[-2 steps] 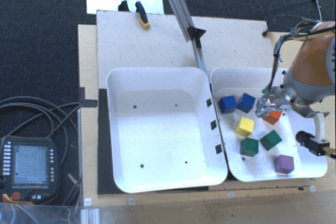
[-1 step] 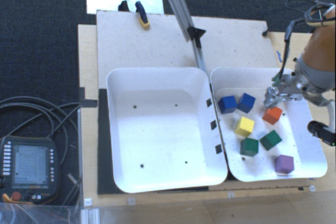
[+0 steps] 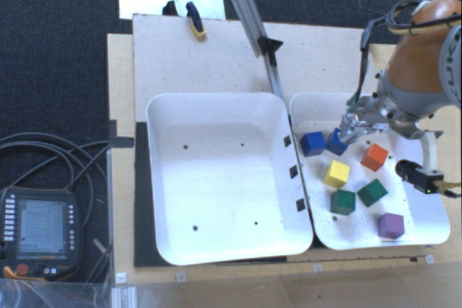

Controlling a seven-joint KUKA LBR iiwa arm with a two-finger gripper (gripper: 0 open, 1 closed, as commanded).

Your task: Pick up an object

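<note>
The arm [image 3: 422, 61] comes in from the right and its gripper [image 3: 351, 128] is down in the right bin [image 3: 433, 227], at the far-left part of it, right over a blue cube [image 3: 336, 143]. Honestly can't tell if the claw is open or closed from this angle, it's mostly hidden by the wrist, and I can't see whether it's actually got the cube. A second blue cube [image 3: 312, 143] sits just left of that one, near the divider between the bins. Nearer to the camera there's a yellow cube [image 3: 336, 174], with an orange cube [image 3: 374, 156] to its right. Then two green ones: a dark green cube [image 3: 343, 202] near the yellow one and another green cube [image 3: 372, 192] a bit right of it. A purple cube [image 3: 390, 225] is at the near right. The left bin [image 3: 166, 155] sits beside it. A pendant [image 3: 40, 231] lies at the near left.
</note>
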